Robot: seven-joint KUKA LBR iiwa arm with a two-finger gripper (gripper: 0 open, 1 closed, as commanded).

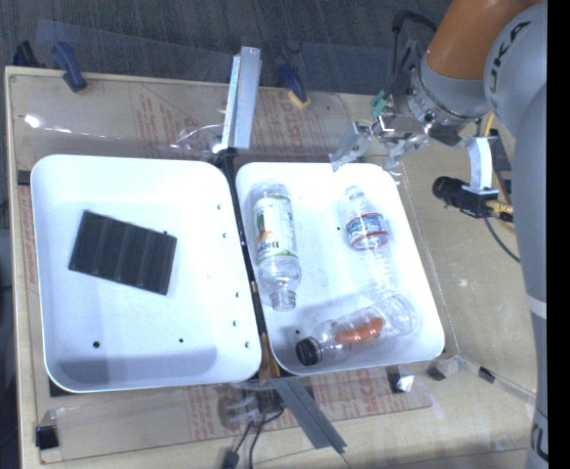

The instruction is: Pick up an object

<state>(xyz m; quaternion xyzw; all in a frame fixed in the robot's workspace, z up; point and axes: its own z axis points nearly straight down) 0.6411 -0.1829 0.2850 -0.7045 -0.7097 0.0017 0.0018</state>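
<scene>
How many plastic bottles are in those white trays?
3, all in the right bin: a green-labelled bottle on its left side, a blue-labelled bottle on its right side, and a black-capped bottle lying along the near edge.

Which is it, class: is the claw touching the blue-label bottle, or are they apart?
Apart. The camera view shows the claw above the right bin's far rim, with bare white bin floor between it and the blue-label bottle lying inside.

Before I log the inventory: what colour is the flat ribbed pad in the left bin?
Dark grey to black, plain ribbed pad, seen in the camera view.
</scene>
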